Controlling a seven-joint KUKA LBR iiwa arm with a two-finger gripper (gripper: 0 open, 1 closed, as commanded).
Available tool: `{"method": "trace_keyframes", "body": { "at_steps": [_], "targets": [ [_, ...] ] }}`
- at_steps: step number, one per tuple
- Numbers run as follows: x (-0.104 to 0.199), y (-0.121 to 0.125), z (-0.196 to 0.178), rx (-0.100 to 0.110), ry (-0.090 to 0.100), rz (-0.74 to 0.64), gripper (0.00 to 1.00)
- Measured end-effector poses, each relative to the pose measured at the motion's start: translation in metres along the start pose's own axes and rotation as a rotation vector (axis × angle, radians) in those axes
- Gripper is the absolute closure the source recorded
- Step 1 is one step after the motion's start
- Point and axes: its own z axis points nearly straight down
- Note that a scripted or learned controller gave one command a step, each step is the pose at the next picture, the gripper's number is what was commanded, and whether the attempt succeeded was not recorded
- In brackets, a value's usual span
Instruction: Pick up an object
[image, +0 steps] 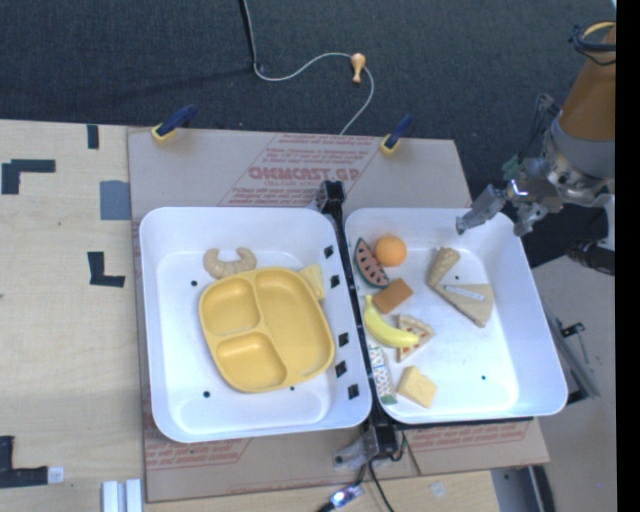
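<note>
Cheese cube (417, 386) sits at right bin (540, 340) near edge, banana (388, 331) and orange (391, 251) packed along the divider; bare floor toward the right wall. Gripper (487, 212) hovers above the far right rim, nothing visibly held, finger state cannot tell

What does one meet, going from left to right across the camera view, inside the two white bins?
Croissant piece → yellow divided tray → watermelon slice → orange → cheese cube → pale wedge. Farther right, above the bin's corner, is the gripper.
</note>
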Motion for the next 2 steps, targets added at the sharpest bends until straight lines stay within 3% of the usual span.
{"method": "trace_keyframes", "body": {
  "at_steps": [1,2],
  "targets": [
    [0.000,0.002,-0.008,-0.013,-0.003,-0.003,0.00],
    [0.008,0.006,0.039,-0.009,-0.003,-0.003,0.00]
  ]
}}
